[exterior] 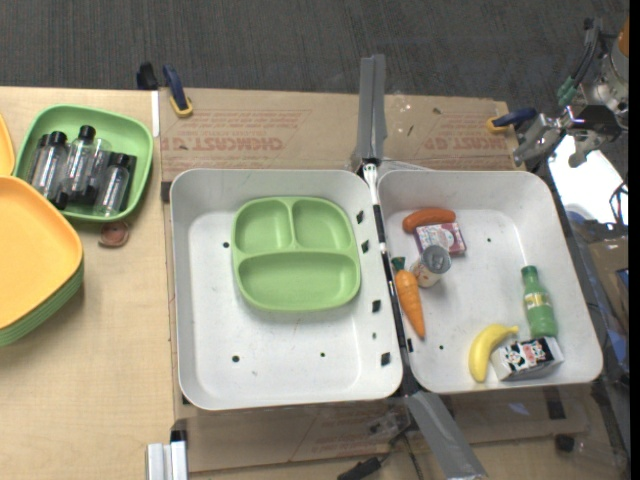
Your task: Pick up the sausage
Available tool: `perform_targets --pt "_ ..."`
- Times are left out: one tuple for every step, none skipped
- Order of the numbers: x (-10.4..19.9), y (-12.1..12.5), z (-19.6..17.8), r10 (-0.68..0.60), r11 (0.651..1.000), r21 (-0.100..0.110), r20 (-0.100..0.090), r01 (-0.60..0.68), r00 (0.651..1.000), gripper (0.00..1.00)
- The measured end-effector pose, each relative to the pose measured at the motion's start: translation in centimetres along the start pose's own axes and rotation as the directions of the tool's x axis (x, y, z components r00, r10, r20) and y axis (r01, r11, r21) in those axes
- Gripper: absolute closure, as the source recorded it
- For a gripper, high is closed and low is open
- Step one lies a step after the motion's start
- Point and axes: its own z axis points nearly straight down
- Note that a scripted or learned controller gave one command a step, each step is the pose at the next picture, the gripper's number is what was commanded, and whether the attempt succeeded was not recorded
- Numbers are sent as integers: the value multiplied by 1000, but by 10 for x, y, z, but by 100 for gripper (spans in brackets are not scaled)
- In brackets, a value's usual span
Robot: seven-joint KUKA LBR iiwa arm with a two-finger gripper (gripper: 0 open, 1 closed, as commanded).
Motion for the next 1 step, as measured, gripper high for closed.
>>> perform_targets --pt "0 0 -8 -3 1000 1 2 3 1000 100"
